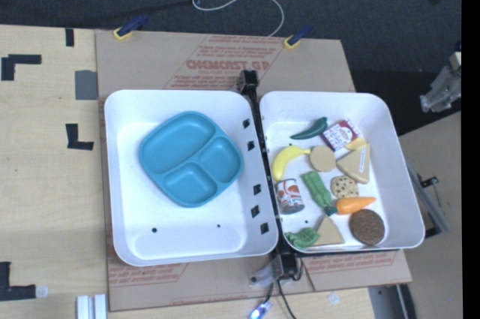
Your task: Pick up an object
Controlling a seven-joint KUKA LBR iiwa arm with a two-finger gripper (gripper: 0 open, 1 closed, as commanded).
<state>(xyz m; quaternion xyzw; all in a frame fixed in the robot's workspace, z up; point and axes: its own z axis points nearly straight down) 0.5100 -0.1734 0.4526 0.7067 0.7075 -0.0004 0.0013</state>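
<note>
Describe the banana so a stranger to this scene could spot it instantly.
Look in the right-hand white bin, the one crowded with toy food, near its left wall. The banana lies just above a small can; it is the only bright yellow, curved piece there.

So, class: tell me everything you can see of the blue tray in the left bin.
The blue tray is a rounded, plastic-looking dish with three compartments: one large, two smaller. It lies flat and upright on the floor of the left bin, turned at an angle to the bin's walls, and nothing is seen in it. It touches nothing else.
</note>
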